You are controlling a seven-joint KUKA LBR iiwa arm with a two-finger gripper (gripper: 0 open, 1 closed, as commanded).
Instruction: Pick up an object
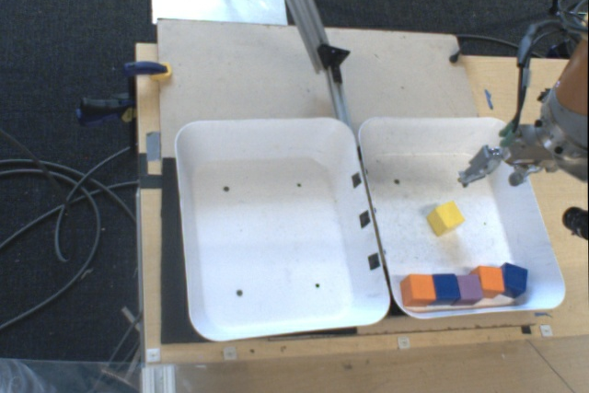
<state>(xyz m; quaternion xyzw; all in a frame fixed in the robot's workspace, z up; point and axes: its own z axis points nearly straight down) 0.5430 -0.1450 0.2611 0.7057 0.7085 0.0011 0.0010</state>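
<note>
The arm [566, 110] reaches in from the right and its claw [492, 166] hangs over the far right part of the right bin [419, 143]. The claw stands released, its two fingers spread, one pointing left and one down, with nothing between them.

No single target is set by the task, so any block will do. The yellow block [445, 217] lies alone near the middle of the right bin's floor, near the claw, to its left and toward the near side. Along the near wall of the same bin sits a row of blocks touching one another: an orange block [419, 288] at the left, then a blue block [446, 287], a purple block [469, 287], a second orange block [491, 280] and a dark blue block [514, 278] at the right end. The left bin [267, 225] sits just beside the right one on the surface [276, 69].

I judge this to be the approach step: nothing is grasped and the claw is not yet over any block. The yellow block looks the easiest choice, since it stands apart from the walls and its neighbours. The next move calls for shifting the claw left and nearer until it straddles that block, descending with fingers spread, then clenching. The packed row would leave little room for the fingers.
</note>
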